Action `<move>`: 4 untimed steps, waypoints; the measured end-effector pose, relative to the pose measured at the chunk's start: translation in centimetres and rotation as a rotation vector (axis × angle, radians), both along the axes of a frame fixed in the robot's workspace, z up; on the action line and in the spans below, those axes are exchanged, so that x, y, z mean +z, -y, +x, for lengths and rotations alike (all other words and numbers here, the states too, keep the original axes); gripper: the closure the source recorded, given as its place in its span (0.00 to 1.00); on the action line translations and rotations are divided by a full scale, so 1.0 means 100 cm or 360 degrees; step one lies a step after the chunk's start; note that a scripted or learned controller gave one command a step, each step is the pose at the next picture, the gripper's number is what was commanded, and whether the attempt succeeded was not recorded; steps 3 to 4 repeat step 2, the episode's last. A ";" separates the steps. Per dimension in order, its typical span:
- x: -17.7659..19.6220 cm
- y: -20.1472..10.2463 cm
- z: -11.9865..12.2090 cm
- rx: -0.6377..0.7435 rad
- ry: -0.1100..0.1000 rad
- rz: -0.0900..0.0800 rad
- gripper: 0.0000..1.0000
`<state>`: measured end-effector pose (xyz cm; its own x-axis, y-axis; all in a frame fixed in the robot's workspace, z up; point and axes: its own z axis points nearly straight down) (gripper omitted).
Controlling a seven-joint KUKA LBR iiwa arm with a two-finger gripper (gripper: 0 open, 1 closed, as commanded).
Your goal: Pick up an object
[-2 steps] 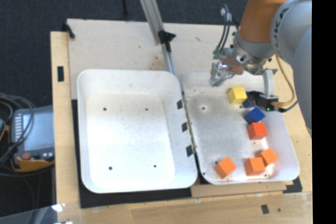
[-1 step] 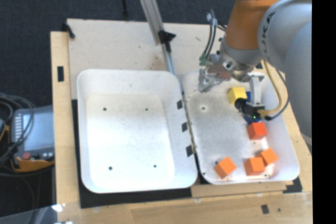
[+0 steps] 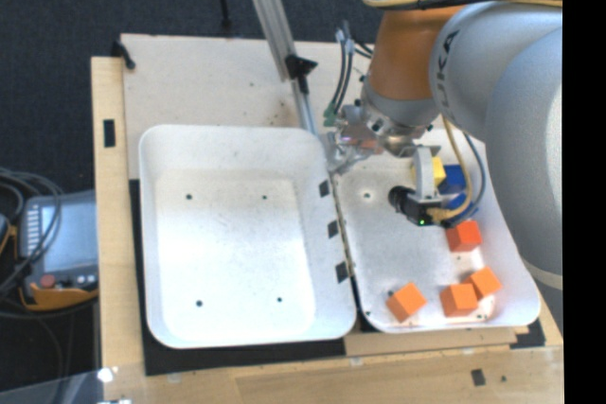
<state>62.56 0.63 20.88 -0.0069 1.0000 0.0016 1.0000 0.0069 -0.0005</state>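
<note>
1. the gripper (image 3: 355, 147) hangs over the top left corner of the right bin (image 3: 379, 237), beside the wall shared with the left bin (image 3: 166, 156)
2. whether it grasps anything cannot be told
3. orange blocks (image 3: 408, 301) lie along the right bin's lower edge, with a blue block (image 3: 453, 177) near the arm (image 3: 492, 80)

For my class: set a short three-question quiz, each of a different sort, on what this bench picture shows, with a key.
1. True or false: the orange blocks lie in the left bin.
2. Which bin does the gripper hover over? A left B right
3. Fill in: beside the yellow block sits a ____ block.

Key: 1 false, they lie in the right bin; 2 B, near its far left corner; 3 blue.
</note>
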 end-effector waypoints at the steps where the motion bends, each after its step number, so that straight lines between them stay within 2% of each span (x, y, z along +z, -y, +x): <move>1: 0.008 -0.045 -0.015 0.0001 0.0000 0.0001 1.00; 2: 0.023 -0.085 -0.039 0.0002 0.0000 0.0001 1.00; 4: 0.023 -0.085 -0.039 0.0002 0.0000 0.0001 1.00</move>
